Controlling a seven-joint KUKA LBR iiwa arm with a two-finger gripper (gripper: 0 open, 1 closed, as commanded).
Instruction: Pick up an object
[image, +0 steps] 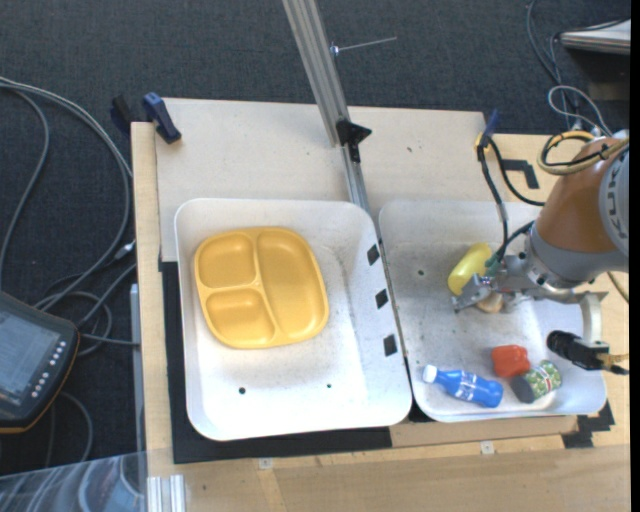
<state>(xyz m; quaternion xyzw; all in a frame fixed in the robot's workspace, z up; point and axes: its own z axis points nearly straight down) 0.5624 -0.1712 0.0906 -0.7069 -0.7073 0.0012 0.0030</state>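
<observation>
- My pincer (478, 290) is low in the right bin (420, 240), near the middle, reaching in from three o'clock.
- It sits right at the yellow thing (468, 267), which looks like a toy banana or lemon. I think this is the one I am trying to pick up.
- I cannot tell if my pincer is open, closed, or gripping the yellow thing. The tips are too small and dark to read.
- The yellow thing is long. Its long side runs from about one o'clock down to seven o'clock, with the lower end toward my pincer.
- I think I came in from the side because my arm (585, 215) reaches from three o'clock, and the low bin wall lets me get down close.
- At five o'clock in the same bin lie a blue bottle (466, 386), a red block (511, 360) and a small green can (541, 381). They are close together by the front wall, well apart from my pincer.
- The blue bottle lies flat, its white cap pointing to nine o'clock.
- The left bin (380, 370) holds a yellow plate (262, 286) with three parts. It lies flat in the middle.
- Both bins sit side by side on the worktop (250, 150).
</observation>
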